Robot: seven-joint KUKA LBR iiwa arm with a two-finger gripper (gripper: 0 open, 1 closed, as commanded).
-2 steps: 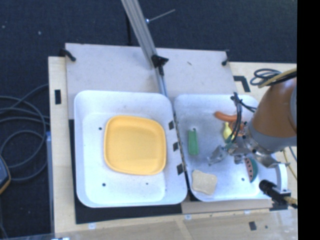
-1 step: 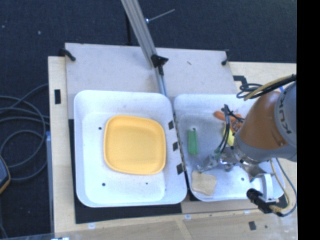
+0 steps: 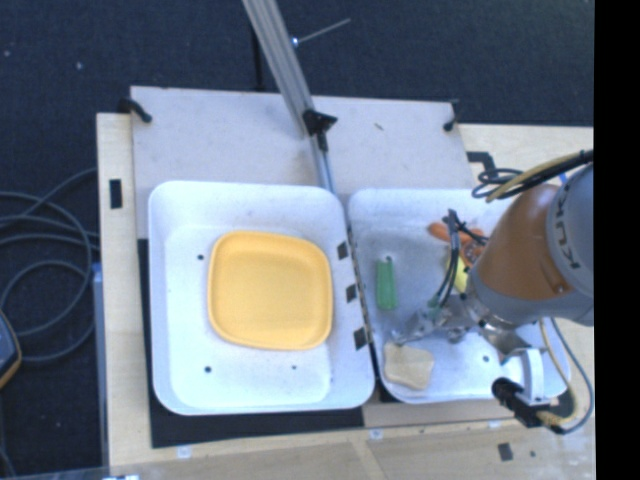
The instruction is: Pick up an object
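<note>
A pale wooden bench (image 3: 120, 408) stands on dark carpet, with black cables (image 3: 40, 258) looping past its left edge and a grey board (image 3: 230, 138) under the two white bins. The left bin (image 3: 170, 298) carries a yellow plate (image 3: 270, 290) near its middle. In the right bin (image 3: 420, 218), a green stick (image 3: 386, 282) lies near the left wall, a tan sponge (image 3: 409, 365) sits in the near left corner, and something orange (image 3: 440, 231) shows toward the far edge. The gripper (image 3: 432, 326) hangs low between stick and sponge; its state is unclear, perhaps masked by glare.
</note>
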